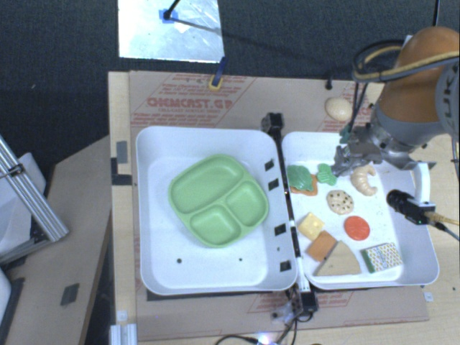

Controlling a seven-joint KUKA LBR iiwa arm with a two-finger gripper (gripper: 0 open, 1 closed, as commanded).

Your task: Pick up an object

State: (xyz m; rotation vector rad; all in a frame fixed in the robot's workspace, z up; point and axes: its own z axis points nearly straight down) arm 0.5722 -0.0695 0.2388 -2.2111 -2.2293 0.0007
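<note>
Camera view, looking down at a slant: the right bin [413, 264] serves as landmark, and nearly everything the task could concern lies inside it. The gripper [347, 158] hangs low over this bin's far half, its tip just above a small green piece [326, 173]. Whether the tip is spread or closed, I cannot tell; nothing is visibly lifted or caught. Just beside the green piece, toward the bin's left wall, lies a green-and-orange toy [302, 180]. A pale croissant shape [365, 180] sits under the wrist, a speckled cookie [340, 202] near the bin's middle, a red round piece [356, 228] nearer the front. A yellow block [311, 226] and an orange block [321, 246] lie toward the front left, a tan wedge [343, 261] and a patterned box [381, 256] at the front. My judgement: the pick is not yet done; grasping and lifting remain.

Beyond the bin's far edge, the cardboard sheet [190, 95] carries reddish print reading roughly "CHEMCAST GP"; smaller lines are illegible.
</note>
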